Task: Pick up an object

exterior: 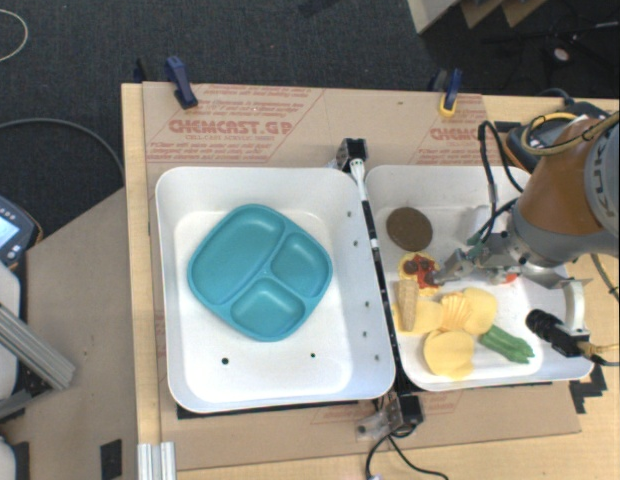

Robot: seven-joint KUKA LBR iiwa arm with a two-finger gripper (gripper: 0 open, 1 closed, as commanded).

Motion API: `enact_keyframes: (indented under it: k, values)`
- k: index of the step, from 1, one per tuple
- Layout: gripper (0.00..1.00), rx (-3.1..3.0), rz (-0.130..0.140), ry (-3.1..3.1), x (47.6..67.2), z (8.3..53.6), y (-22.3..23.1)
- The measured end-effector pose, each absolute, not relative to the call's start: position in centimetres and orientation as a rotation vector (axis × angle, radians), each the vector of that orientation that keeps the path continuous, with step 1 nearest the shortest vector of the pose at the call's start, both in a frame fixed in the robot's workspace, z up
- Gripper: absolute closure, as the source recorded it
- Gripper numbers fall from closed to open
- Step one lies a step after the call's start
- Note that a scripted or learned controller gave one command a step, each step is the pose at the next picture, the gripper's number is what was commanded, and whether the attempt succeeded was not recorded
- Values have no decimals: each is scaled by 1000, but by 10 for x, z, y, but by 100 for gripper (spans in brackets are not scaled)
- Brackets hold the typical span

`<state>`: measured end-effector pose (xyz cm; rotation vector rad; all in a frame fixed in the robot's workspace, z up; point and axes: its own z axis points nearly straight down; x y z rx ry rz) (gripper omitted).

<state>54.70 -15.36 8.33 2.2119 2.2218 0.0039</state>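
- Seemingly nothing is lifted yet: the claw (452, 265) is low in the right bin (440, 180), down among the toy food, and no item shows between its parts.
- Whether the claw is released or clenched I cannot tell; its metal tip is small and blurred against the white floor of the bin.
- Nearest the tip lies a small red piece (420, 266), touching or just beside it; this looks the likely target, though that is a guess.
- That red piece is too small to give a clear long axis.
- Other candidates in the same bin: a brown disc (409, 228) on the far side, a yellow wedge (407, 306) with its long axis running near to far, a ridged yellow piece (470, 311), a round yellow piece (449, 354) at the near edge, and a green pod (506, 344) lying left to right, slightly slanted.
- The left bin (180, 298) holds a teal tray (258, 271), set at a slant, well apart from the arm.
- Left to do, as I judge it: get a sure grip on one item and raise it clear of the bin.
- Both bins sit on the bench (290, 108), on a sheet held by clamps at the far edge.
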Motion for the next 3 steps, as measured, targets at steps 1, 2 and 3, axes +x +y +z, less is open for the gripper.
enact_keyframes:
  k: [1, 2, 3]
  values:
    - [0, 2220, 5, 2224, 486, 172, -114]
    - [0, 2207, 17, 2219, 486, 295, -83]
    - [0, 2231, -11, 2227, 477, 179, -84]
